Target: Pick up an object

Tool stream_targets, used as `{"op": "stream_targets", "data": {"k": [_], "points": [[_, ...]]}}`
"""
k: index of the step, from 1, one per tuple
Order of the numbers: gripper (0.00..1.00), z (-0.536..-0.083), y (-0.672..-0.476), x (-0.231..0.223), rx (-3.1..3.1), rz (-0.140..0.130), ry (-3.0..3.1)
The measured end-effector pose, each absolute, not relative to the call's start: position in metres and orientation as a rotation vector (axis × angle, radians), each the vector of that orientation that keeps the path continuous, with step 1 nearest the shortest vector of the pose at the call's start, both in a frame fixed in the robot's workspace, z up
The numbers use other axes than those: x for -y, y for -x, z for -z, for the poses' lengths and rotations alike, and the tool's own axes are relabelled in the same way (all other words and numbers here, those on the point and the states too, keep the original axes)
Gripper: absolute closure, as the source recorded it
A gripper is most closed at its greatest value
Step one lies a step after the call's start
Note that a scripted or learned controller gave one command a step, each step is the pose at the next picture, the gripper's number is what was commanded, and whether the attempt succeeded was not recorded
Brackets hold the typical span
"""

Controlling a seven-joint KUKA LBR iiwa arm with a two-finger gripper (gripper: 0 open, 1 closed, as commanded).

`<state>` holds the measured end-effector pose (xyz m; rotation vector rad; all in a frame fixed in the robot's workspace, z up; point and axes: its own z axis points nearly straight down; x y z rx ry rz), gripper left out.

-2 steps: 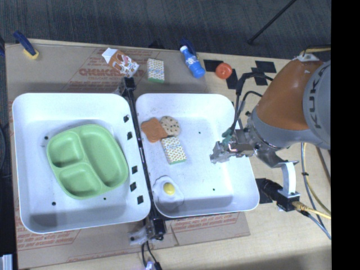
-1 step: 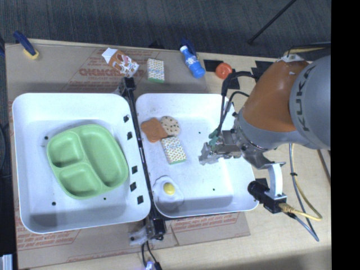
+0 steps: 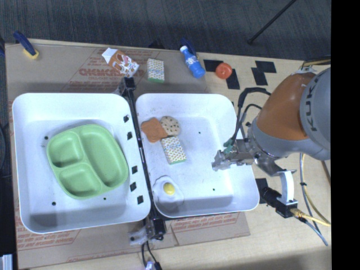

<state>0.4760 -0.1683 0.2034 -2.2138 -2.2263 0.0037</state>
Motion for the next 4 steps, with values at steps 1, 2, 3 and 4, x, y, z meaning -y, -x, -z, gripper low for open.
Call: {"op": "stream_targets", "data": {"k": [1,2,3,4], "points": [[1.00,-0.212,-0.477,0.162,2.229,0.000,2.215],[1.00,-0.248,-0.606,0.145,2.229,0.001,2.216],[1.00,-0.229,-0.521,0.157,2.225,-0.003,2.214],[1.00,-0.215,-0.477,0.146,2.226,-0.004,2.212]]}}
